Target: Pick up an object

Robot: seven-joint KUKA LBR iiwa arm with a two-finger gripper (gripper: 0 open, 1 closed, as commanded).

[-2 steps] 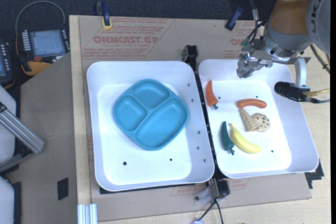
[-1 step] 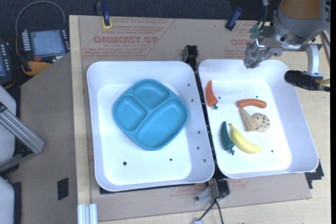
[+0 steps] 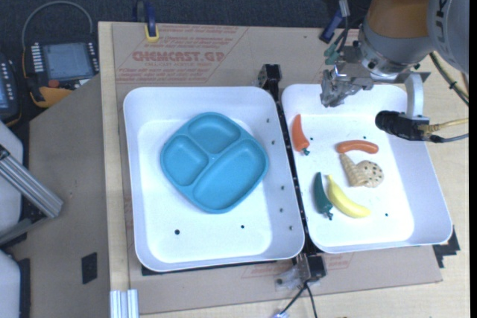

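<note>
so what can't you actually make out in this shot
- Gripper, camera view: small and blurred, so its open or shut state is unreadable.
- Arm: cut off by the top and right edges.
- Beige toy in the right bin: too small to identify.
- Screen device: display too small to read.

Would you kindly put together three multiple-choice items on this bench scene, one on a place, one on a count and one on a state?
1. Where does the blue three-compartment plastic plate lie?
A. left white bin
B. right white bin
C. on the cardboard

2. How many toy foods lie in the right white bin?
A. three
B. five
C. seven

3. How does the yellow toy banana rest?
A. between the fingers
B. on the bin floor
C. on the plate

Answers: 1 A, the plate sits on the left white bin floor. 2 B, chilli, sausage, cone-like piece, green piece, banana. 3 B, it lies far from the gripper.
</note>
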